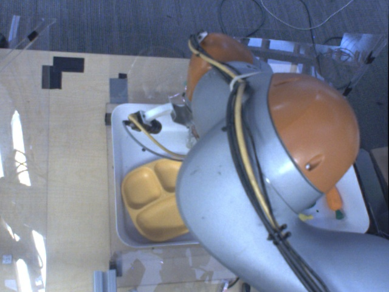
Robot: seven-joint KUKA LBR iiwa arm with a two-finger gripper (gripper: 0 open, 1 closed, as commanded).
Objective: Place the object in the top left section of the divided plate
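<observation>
A yellow divided plate (149, 196) lies in the left bin (119, 163), toward its near side; the arm covers the plate's right part. The plate's visible sections hold nothing. My gripper (180, 112) hangs over the far end of the left bin, beyond the plate, and the wrist hides most of it. Nothing is visible in its grasp. An orange carrot-shaped object with a green tip (335, 202) lies in the right bin, peeking out from behind the arm.
The bulky grey and orange arm (267, 163) covers the middle of the view and most of the right bin (358, 218). A wooden bench top (55, 163) stretches to the left of the bins.
</observation>
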